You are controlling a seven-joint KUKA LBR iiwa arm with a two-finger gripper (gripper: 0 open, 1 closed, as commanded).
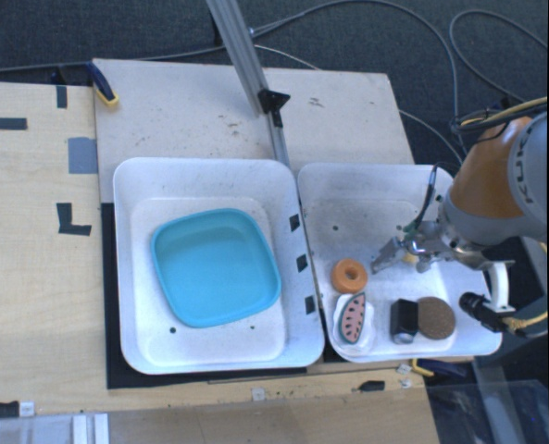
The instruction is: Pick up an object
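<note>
Metal two-finger tool (pixel 392 251) hovering low in right white bin (pixel 367 188), fingers spread, gripping nothing. Just left: orange ring doughnut (pixel 350 276). Below: small black block (pixel 404 320), brown round cookie (pixel 435 317).

No text, label, brand, number or sign can be read anywhere: the white bins (pixel 209 178), the blue tray (pixel 217 266) and the tabletop (pixel 33 155) carry no legible marks.
</note>
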